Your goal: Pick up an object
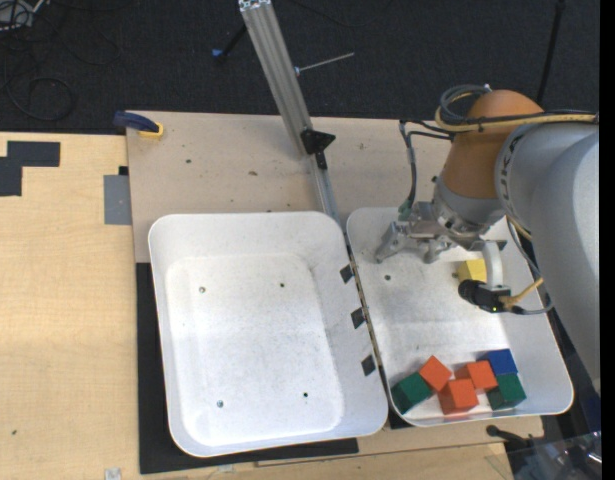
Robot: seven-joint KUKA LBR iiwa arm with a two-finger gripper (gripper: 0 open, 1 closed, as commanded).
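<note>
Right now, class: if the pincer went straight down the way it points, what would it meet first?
Probably the bare floor of the right bin. The pincer hangs over its far end, with the yellow block off to one side. Depth is hard to judge.

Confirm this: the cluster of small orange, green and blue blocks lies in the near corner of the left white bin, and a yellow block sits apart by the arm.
Wrong bin. The camera view shows the cluster of small orange, green and blue blocks in the near corner of the right white bin. The yellow block does sit apart by the arm.
</note>
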